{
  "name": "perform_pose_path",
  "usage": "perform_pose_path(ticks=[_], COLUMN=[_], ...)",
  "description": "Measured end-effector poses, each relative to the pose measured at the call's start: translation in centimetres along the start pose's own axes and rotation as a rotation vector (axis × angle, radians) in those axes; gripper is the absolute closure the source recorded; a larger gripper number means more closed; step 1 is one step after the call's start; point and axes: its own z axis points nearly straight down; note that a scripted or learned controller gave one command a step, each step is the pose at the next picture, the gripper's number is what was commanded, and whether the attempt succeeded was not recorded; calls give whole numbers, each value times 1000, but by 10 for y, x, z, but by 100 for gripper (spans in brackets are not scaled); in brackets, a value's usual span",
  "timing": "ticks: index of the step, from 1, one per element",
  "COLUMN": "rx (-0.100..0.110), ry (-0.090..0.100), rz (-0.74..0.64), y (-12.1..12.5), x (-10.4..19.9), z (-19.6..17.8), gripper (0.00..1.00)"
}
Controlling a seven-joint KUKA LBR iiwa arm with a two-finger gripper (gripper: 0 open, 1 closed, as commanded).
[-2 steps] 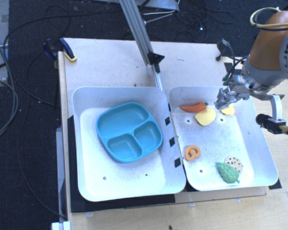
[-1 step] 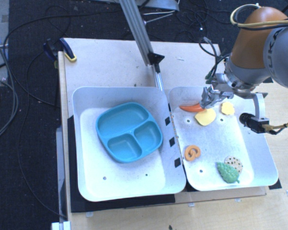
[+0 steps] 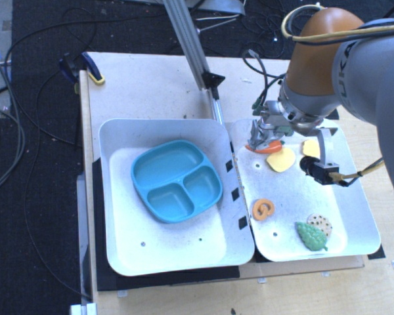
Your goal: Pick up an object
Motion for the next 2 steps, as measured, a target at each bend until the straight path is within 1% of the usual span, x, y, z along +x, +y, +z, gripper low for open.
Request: perform_pose_path(ticks=[1, 2], rx=[2, -1], ry=[-1, -1], rz=[0, -1], y=[-23, -24], x=[55, 110], z=[1, -3], gripper=[100, 100])
